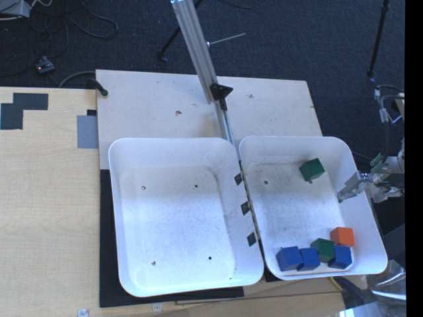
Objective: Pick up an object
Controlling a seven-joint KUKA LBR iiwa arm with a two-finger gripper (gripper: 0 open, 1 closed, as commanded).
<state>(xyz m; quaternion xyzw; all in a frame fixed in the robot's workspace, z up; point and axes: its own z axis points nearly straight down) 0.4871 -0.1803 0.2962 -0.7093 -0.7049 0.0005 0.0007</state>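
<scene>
near front-right corner of the right bin [357, 164]: cluster of blocks touching each other, two blue blocks [297, 258], a green block [324, 246], another blue one [341, 256], an orange block [342, 236] at the far side. farther back, a lone green cube [311, 170] sits well apart from everything. gripper [350, 189] at the bin's right rim; cannot tell if fingers are open or closed. best bet judged: go for the lone cube, fingers square to its faces, clear of the wall. left bin [132, 152] beside it.

The hand [351, 189] pokes in low from the right edge.
</scene>
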